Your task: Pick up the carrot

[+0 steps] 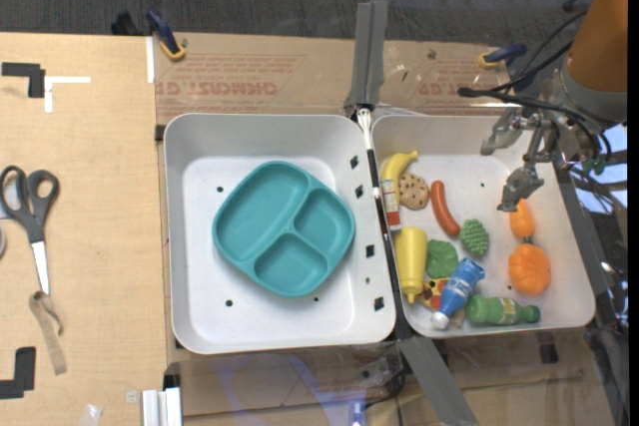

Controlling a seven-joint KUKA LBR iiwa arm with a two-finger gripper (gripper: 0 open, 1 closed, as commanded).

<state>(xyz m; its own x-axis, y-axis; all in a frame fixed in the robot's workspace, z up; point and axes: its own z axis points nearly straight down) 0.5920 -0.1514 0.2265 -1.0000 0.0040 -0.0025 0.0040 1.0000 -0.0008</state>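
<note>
- Nearest, along the right bin's (574,254) front wall: green bottle (502,312) lying on its side, blue-and-white bottle (456,288) tilted beside it.
- Just behind those: yellow mustard bottle (411,260) against the left wall, leafy green piece (440,257), bumpy green piece (474,236), orange pumpkin (529,268) to the right.
- Mid-bin: red sausage (443,208), cookie (412,192), banana (395,168).
- Carrot (521,218), small and orange, just behind the pumpkin, near the right wall.
- Gripper (519,187) directly above the carrot, fingertips touching or nearly touching its top; open or closed, cannot tell.
- Left bin (190,244): teal three-compartment plate (285,228), tilted diagonally.
- Far left on the wooden bench (80,244): scissors (30,214).
- Farthest: blue-and-yellow clamps (166,33) on the cardboard sheet (260,80).
</note>
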